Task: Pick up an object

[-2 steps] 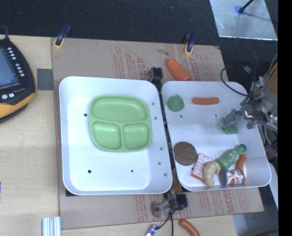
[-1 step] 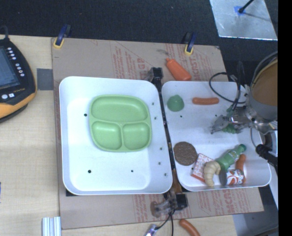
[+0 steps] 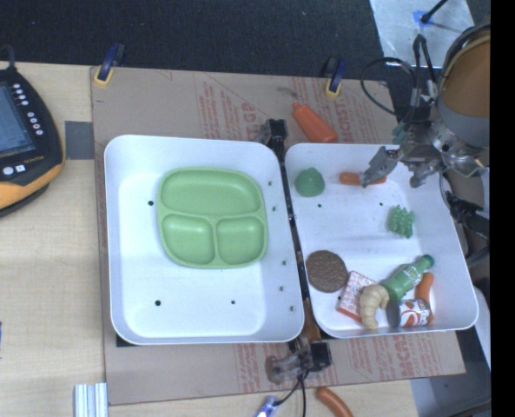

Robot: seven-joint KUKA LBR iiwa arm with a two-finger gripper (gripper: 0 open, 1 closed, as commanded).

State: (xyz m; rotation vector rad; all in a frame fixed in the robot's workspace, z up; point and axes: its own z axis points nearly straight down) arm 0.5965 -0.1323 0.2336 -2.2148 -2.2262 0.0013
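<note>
Carrot piece (image 3: 351, 179), a small orange stub, is my best guess at the thing in play, since it lies at about twelve o'clock in the right bin (image 3: 462, 259), just beside the near fingertip of the gripper (image 3: 399, 170); that is a judgement from nearness alone, as the task names no particular object.

Progress, as far as can be seen: nothing is lifted; the stub rests flat on the bin floor, lengthwise left to right, with nothing closed round it; the gripper hangs at roughly one o'clock of that bin with its fingers spread apart and nothing between them; so I judge the pick not yet made, and closing on something and raising it are both left to do.

As to looks, the stub is short, rounded and dull orange-red, darker at one end; its fine detail is too small to tell; being so low and slim, it would probably need the fingers brought right down to the floor.

Other candidates sit in the same bin: a green dome (image 3: 309, 182) at eleven o'clock, a green sprig (image 3: 401, 221) at three, a brown disc (image 3: 326, 270) at seven, and a heap with a green bottle (image 3: 408, 277) at five.
</note>
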